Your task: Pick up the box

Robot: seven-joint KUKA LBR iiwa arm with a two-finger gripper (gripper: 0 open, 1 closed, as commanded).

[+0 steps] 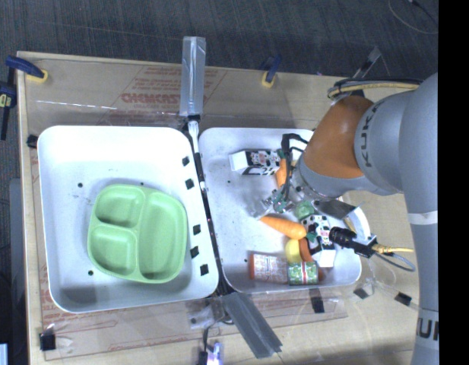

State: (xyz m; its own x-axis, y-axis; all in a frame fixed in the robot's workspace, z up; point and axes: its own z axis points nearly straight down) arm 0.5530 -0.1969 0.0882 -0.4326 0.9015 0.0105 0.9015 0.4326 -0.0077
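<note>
We had the box (253,160) lying flat near the back wall of the right bin (219,204), a small white carton with a cow-spot print, on bare bin floor. We judged it light and stiff, thin card that would dent under a hard squeeze, with a smooth face that could slip. Best hold, as we read it: fingers across the short width, near the middle, coming straight down. Its right end sat close to a carrot (281,171), so that side left less room for a finger than the left end did.

The arm was bent over the right half of the right bin, orange band above the wrist, with the wrist pointing down into the clutter. The gripper (283,198) sat low near the bin's middle, just above a second carrot (283,224), and apart from the box, which lay further back and to the camera's left of it. Nothing was visibly between the fingers. We couldn't tell whether they were apart or together; the wrist body and the clutter hid them.

Other items: a bottle (283,268) with an orange cap along the front wall, small mixed pieces beside it. The left bin (59,158) held a green divided tray (137,234).

We judged the pick not yet begun on the box.
</note>
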